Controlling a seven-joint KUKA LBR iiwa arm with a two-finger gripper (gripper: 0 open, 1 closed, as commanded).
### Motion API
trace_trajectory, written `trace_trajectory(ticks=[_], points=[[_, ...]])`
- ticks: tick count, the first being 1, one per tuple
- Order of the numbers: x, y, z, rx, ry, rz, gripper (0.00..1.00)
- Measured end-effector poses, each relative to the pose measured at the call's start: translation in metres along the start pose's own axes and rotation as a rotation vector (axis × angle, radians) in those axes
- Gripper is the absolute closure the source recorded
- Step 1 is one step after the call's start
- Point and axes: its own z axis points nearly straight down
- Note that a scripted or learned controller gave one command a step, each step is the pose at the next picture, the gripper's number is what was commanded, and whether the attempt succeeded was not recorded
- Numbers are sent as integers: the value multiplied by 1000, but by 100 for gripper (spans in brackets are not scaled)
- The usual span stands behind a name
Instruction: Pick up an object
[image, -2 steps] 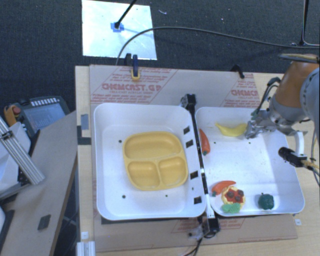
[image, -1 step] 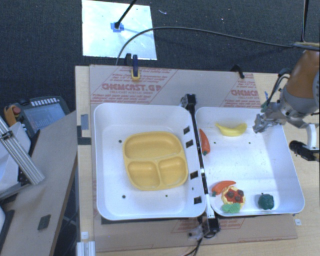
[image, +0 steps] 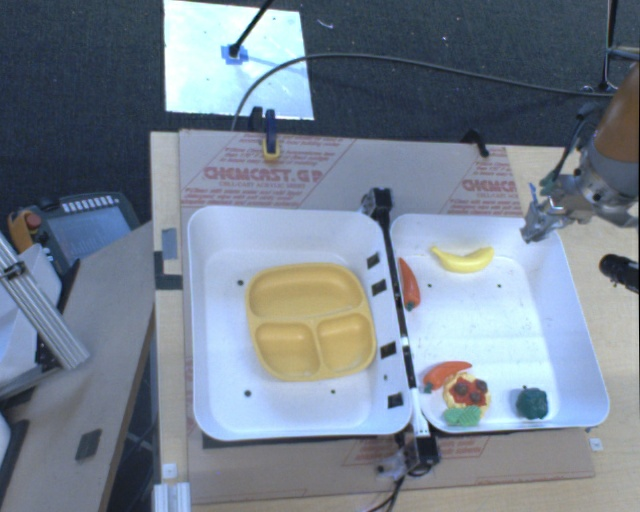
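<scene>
In the right bin (image: 560, 330) lie a yellow banana (image: 462, 259) near the far wall, a red-orange pepper (image: 409, 283) along the left wall, a small pizza slice with a red piece on it (image: 461, 386) at the front left, and a green broccoli (image: 532, 402) at the front right. My gripper (image: 538, 224) hangs over the bin's far right corner, to the right of the banana and apart from it. Nothing shows between its fingers.
The left bin (image: 215, 300) holds a yellow divided plate (image: 305, 320). A black divider clip row (image: 388, 300) runs between the bins. A cable crosses the cardboard at the back. A pendant and metal rail lie on the left table.
</scene>
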Motion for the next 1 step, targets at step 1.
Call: trace_trajectory(ticks=[1], points=[[0, 1, -17, 2, 1, 0, 100]])
